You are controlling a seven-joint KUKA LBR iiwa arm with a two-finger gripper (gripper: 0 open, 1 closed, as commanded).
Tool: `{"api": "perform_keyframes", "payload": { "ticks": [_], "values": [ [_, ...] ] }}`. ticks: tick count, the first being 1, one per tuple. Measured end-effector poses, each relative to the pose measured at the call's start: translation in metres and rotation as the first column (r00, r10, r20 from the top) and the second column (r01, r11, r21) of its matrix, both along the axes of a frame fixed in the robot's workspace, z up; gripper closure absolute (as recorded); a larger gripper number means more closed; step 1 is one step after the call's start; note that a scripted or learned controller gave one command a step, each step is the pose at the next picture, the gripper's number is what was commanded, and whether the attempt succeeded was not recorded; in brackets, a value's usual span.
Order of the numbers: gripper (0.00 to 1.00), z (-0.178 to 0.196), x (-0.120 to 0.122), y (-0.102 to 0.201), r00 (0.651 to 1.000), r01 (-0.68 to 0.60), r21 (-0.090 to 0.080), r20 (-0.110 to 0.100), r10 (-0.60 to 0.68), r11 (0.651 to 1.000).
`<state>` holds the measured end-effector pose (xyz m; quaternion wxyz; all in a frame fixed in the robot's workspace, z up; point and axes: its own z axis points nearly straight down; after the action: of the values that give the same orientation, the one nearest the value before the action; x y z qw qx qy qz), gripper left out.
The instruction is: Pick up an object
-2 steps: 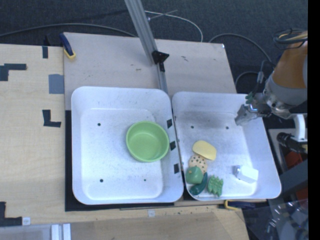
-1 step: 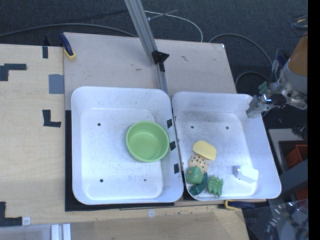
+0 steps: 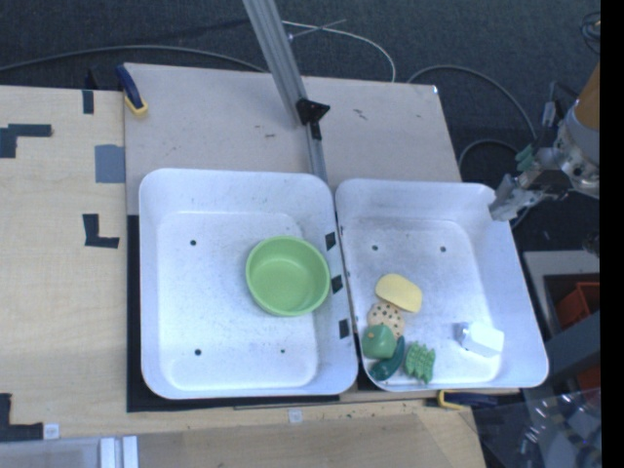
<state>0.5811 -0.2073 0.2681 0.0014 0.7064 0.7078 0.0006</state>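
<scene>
Objects for picking sit in the right bin (image 3: 507, 261): a yellow piece (image 3: 399, 292), a tan spotted piece (image 3: 386, 316), a dark green piece (image 3: 381, 343) and a leafy green piece (image 3: 420, 361) clustered near its front-left corner, plus a small white block (image 3: 480, 338) toward the front right. Left bin (image 3: 156, 261) holds a green bowl (image 3: 287, 276). My hand (image 3: 514, 199) hangs over the right bin's far right corner, well apart from the cluster; can't tell its state.
</scene>
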Motion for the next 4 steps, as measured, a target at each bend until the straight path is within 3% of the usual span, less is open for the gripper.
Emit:
{"api": "perform_keyframes", "payload": {
  "ticks": [2,4],
  "values": [
    [1.00,0.006,0.004,0.107,1.000,-0.005,0.003,-0.004,0.005,1.000],
    [1.00,-0.006,-0.008,0.222,1.000,-0.006,0.003,-0.006,0.006,1.000]
  ]
}}
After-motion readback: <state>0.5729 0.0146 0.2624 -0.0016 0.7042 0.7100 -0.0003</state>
